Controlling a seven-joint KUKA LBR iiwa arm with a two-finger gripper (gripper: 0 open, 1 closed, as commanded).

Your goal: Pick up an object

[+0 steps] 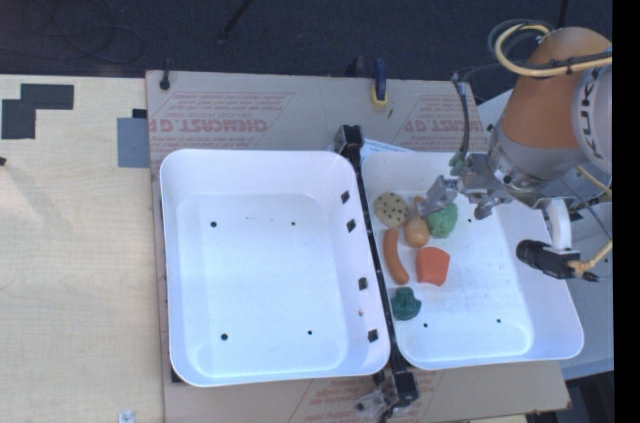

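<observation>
Teal toy [405,304] in right bin [520,331]

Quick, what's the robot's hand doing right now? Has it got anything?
Hand: down in the right bin, right at the green toy; whether it grips it cannot be told.

cardboard sheet [250,116]: red print, upside down, too blurry to read properly
arm [590,116]: letters "KU" on the casing
</observation>
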